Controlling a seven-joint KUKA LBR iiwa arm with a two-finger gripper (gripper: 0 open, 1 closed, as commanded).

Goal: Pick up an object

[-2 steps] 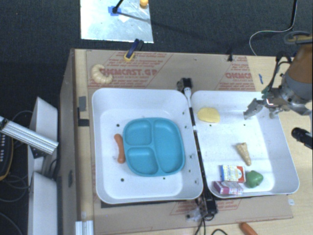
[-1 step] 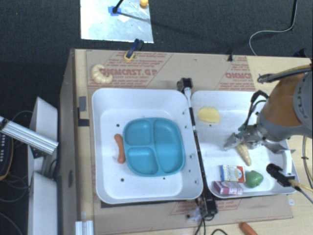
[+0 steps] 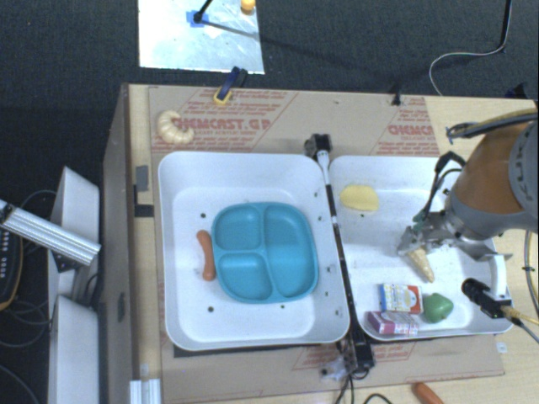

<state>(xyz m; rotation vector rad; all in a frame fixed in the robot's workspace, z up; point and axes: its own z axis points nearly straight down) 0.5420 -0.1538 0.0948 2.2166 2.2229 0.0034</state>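
pincer (image 3: 414, 241) hangs low in the right bin (image 3: 383, 179), its tip at the upper end of a pale, tapered object (image 3: 421, 265); whether it is released or clenched on that piece cannot be told from above, as the wrist hides the tip. likely target: this pale piece, lying just under the tool near the bin's middle. other candidates sit apart: a yellow lump (image 3: 360, 198) near the far wall; a red-and-white carton (image 3: 399, 298), a green item (image 3: 437, 307) and a pink packet (image 3: 389, 324) crowded along the near wall. left bin (image 3: 181, 225) holds a blue divided plate (image 3: 264, 252) beside an orange sausage (image 3: 206, 254). cardboard on the desk (image 3: 253, 120) reads "chemcast gp".
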